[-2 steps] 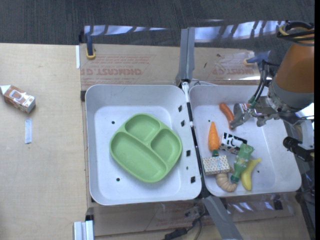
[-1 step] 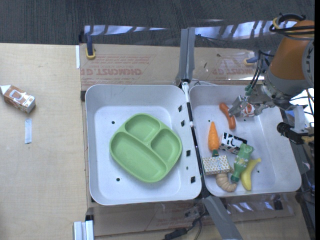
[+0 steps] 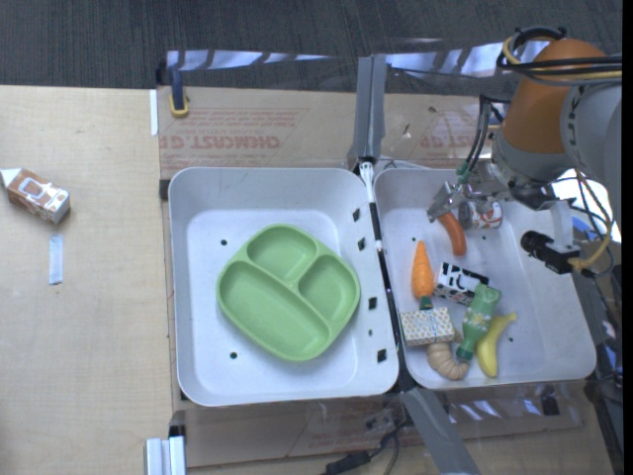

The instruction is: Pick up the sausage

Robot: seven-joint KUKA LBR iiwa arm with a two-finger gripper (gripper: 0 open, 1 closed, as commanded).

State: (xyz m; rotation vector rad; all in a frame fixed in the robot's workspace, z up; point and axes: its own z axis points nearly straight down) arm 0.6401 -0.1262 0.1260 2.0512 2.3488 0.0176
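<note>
Nearest the lens, a smooth green sectioned plate (image 3: 287,292) lies in the left bin (image 3: 198,216). Rightward, in the right bin (image 3: 554,334): a tapered orange carrot (image 3: 422,269), a biscuit block (image 3: 426,327), a curved yellow banana (image 3: 492,344). Above them the end effector (image 3: 458,206) pinches the glossy red sausage (image 3: 453,233), which hangs tilted beneath it.

plate (image 3: 287,292) in left bin (image 3: 198,265) | sausage (image 3: 453,232) behind carrot (image 3: 422,269), right bin (image 3: 554,344)

The sausage (image 3: 454,234) was reddish-orange and the carrot (image 3: 422,269) orange. The divided plate (image 3: 288,292) was pale green, the banana (image 3: 492,344) yellow.
</note>
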